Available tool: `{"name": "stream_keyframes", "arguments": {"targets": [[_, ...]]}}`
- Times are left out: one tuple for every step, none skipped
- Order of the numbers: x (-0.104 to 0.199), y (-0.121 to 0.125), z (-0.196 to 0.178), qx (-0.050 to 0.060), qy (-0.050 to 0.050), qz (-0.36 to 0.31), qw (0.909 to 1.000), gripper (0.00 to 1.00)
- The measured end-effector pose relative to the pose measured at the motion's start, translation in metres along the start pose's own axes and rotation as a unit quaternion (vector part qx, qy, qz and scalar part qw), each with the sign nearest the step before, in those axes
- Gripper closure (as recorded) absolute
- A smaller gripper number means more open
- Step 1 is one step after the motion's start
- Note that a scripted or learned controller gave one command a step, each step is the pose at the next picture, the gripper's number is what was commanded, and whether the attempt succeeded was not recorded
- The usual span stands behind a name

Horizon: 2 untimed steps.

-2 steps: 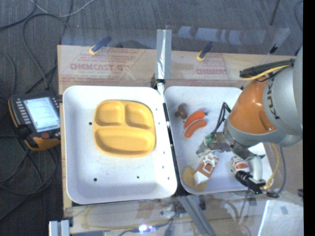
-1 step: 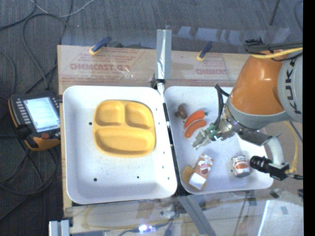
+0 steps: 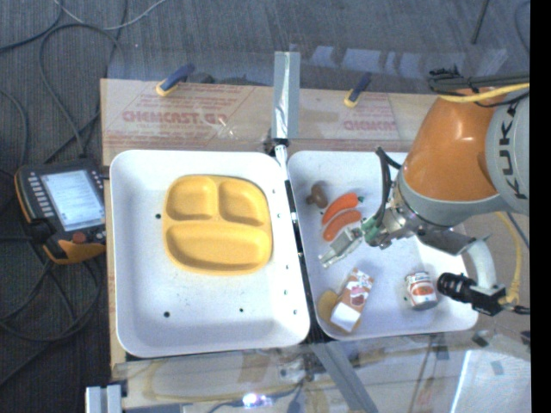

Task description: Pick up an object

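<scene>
Gripper (image 3: 338,248) at right-centre frame, fingers spread over the right bin (image 3: 448,317), just below two orange sausages (image 3: 341,215), yellow tray (image 3: 219,223) in left bin (image 3: 138,317), carton (image 3: 351,298) and can (image 3: 419,289) lower right.

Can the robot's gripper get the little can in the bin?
Probably yes. The can stands by itself on the right bin floor, nothing covers it, and the gripper hangs nearby.

tray (image 3: 219,223): yellow
bins (image 3: 138,317): white
sausages (image 3: 341,215) above the gripper (image 3: 340,249): orange-red
can (image 3: 420,290), its right: red-and-white
</scene>
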<state>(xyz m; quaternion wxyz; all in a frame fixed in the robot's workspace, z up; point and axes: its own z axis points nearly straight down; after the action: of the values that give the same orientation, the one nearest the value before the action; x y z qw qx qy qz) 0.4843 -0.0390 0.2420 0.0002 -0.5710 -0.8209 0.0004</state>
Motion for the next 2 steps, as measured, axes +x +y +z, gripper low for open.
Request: {"name": "stream_keyframes", "arguments": {"targets": [[-0.065, -0.026, 0.125, 0.001, 0.001, 0.077, 0.9971, 0.0], [-0.062, -0.02, 0.151, -0.005, -0.003, 0.033, 0.9994, 0.0]]}}
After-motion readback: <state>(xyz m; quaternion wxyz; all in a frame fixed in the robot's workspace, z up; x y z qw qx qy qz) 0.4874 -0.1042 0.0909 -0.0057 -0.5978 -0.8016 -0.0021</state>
